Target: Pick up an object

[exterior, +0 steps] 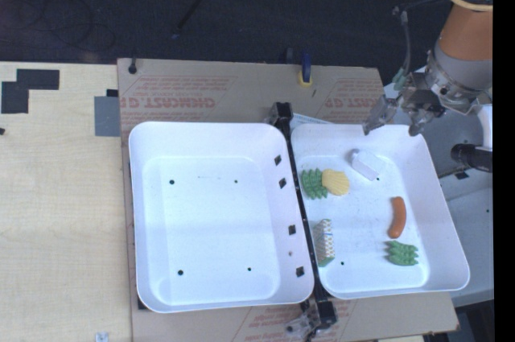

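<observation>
Gripper [396,120] hovered over right bin's [434,171] far rim, fingers apart, nothing held — clear block [366,166] lay just below-left, long axis diagonal

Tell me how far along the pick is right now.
Nothing looks picked yet. The gripper hangs open above the right bin's far edge with nothing between its fingers. The toy pineapple, sausage and clear block lie in that bin. Descending, grasping and lifting remain.

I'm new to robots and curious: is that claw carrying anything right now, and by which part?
Nothing is held. The gripper hangs open above the right bin's far edge, nothing between its fingers.
</observation>
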You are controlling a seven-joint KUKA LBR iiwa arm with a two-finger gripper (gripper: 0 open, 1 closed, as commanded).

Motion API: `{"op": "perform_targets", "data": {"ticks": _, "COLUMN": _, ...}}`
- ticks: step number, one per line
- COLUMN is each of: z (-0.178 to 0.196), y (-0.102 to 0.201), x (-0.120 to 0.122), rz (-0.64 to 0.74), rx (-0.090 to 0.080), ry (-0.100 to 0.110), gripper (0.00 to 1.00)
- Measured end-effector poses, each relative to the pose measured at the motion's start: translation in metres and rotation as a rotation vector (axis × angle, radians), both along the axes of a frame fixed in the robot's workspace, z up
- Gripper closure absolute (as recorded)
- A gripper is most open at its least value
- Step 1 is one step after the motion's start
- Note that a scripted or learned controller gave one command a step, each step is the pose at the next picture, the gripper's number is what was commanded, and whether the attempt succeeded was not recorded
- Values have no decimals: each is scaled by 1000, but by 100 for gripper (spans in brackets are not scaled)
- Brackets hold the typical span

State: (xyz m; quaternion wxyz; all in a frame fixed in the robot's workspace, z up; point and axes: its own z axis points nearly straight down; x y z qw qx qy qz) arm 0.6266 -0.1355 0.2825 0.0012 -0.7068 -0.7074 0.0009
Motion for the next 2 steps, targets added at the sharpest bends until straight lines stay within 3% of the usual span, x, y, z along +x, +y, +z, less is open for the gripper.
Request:
{"op": "perform_targets", "data": {"ticks": 1, "z": 149, "y": 38, "x": 18, "rz": 5, "rx": -2, "ry": -19, "gripper": 0}}
{"op": "perform_targets", "data": {"ticks": 2, "z": 149, "y": 37, "x": 16, "rz": 5, "rx": -2, "ry": 1, "gripper": 100}}
